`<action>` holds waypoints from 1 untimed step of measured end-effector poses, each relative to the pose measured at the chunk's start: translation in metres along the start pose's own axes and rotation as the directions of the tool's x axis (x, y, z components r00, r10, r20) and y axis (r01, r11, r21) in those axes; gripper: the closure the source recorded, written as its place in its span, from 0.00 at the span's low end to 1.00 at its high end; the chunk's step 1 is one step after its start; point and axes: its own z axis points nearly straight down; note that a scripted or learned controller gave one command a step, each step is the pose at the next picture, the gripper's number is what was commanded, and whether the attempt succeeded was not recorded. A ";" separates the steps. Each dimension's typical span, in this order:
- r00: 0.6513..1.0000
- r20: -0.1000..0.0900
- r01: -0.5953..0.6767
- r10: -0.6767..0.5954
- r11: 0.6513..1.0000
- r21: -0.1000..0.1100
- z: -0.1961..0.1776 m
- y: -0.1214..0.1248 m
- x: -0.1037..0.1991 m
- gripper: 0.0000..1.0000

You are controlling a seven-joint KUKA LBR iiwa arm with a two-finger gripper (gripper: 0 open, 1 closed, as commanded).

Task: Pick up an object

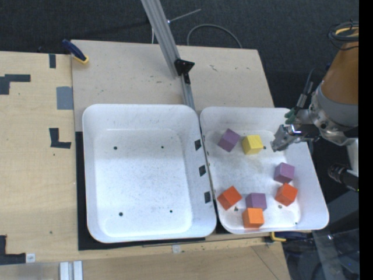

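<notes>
Even, soft overhead light fills the bench (pixel 169 74); the white bins (pixel 140 174) glow bright without harsh glare. Blocks (pixel 252 144) cast faint shadows. Slightly grainy picture, edges soft.

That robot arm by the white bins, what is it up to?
It is set to pick up one of the small blocks. The arm reaches in over the right bin, with its end effector near the bin's upper right, just right of the yellow block. It holds nothing yet. Seven blocks lie in that bin: three purple, three orange and the yellow one. The left bin sits beside it.
</notes>
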 end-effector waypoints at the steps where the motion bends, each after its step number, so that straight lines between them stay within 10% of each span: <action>1: 1.000 -0.001 -0.001 0.001 1.000 0.006 -0.003 0.000 0.000 1.00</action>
